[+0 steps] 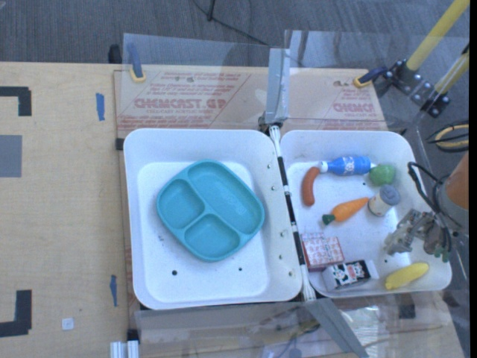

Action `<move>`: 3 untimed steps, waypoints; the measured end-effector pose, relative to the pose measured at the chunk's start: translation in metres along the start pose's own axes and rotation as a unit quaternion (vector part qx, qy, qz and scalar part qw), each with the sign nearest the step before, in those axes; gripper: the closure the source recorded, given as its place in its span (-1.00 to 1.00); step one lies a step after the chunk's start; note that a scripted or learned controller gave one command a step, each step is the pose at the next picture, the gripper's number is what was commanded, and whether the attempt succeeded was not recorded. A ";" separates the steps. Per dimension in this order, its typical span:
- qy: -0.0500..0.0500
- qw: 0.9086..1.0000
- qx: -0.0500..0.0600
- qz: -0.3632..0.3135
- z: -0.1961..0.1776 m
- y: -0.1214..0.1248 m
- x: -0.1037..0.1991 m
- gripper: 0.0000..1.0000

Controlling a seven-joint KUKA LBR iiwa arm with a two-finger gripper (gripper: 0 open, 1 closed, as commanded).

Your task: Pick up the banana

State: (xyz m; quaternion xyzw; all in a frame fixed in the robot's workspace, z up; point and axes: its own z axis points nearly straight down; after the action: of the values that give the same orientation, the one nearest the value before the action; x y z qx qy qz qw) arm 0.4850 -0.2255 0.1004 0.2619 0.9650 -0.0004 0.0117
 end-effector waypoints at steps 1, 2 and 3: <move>0.005 1.000 0.002 -0.026 0.011 0.036 0.011 1.00; 0.007 1.000 0.001 -0.026 0.012 0.037 0.012 -1.00; 0.004 0.957 -0.001 -0.291 0.012 0.001 0.002 -1.00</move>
State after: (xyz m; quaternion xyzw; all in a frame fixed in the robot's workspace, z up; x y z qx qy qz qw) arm 0.4841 -0.2243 0.0884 -0.0306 0.9995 -0.0014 0.0072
